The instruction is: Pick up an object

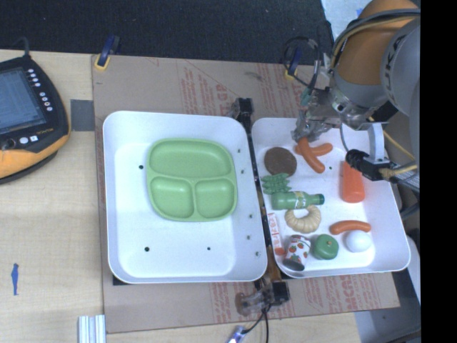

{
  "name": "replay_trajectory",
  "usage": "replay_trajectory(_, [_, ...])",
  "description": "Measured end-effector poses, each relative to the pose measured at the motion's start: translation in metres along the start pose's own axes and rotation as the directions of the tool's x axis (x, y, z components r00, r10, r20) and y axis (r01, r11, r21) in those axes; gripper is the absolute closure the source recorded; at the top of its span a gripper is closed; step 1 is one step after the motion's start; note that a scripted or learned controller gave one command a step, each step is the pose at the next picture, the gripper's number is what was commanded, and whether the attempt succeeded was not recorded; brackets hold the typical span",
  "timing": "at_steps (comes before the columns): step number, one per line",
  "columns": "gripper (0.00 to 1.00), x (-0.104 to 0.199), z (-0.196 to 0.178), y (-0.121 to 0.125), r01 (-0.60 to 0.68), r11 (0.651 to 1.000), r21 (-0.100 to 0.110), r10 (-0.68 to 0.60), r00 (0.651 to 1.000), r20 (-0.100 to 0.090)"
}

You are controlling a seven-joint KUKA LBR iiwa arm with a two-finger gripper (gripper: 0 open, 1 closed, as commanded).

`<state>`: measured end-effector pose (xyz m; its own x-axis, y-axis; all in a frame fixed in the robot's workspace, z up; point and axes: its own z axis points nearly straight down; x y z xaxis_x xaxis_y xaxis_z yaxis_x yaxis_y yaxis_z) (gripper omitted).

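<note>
barely begun: gripper [308,128] low at right bin [385,252] far corner, just beside crossed orange sausages [314,152]; jaw state impossible to tell. nothing visibly lifted yet; grasp and raise left, seemingly.

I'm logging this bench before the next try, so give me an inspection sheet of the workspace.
Surface: cardboard sheet on a wooden bench, two white bins.
Job's things: right bin holds toy food: crossed sausages, brown patty, green bottle, egg.
Clutter: green divided plate in left bin.
Hand: low at the sausages, nothing seen held.
Cables: black loops by the wrist.
Surroundings: control pendant at left.
</note>
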<state>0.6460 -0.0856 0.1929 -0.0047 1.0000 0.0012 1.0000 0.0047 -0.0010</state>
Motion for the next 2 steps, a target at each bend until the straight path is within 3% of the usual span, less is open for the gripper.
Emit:
replay_trajectory(1, [1.00,0.045,-0.003,0.011,-0.001,1.000,0.000,0.001,1.000,0.001])
replay_trajectory(2, [1.00,0.088,0.002,-0.030,0.001,1.000,0.004,-0.001,1.000,0.002])
